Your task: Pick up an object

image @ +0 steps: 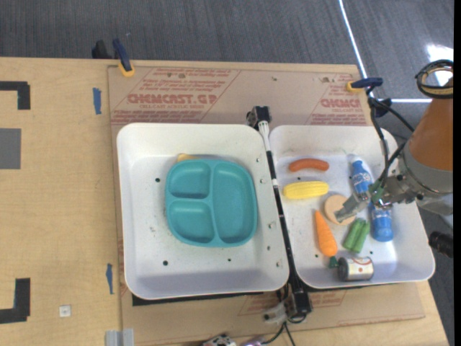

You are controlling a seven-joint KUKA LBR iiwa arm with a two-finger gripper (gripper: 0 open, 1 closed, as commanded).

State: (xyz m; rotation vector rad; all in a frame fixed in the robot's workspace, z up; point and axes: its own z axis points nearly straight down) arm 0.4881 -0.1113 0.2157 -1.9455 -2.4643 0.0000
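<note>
Can (356,268), lying on its side, sat below the pincer (358,202); green item (355,236) and carrot (325,234) nearer, tan disc (336,207) touching its tips, blue bottles (361,175) alongside. Pincer spread: cannot tell, nothing visibly held. Advised: centre over one item, clear of neighbours, before closing.

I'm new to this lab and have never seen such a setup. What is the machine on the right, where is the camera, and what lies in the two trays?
One camera looks down at a slant on a bench. The grey and orange robot arm reaches in from the right; its gripper hangs low over the right bin. I can't tell if it holds anything. That bin contains a sausage, corn cob, carrot, tan disc, two blue bottles, a green item and a small can. The left bin holds a teal divided plate.
</note>
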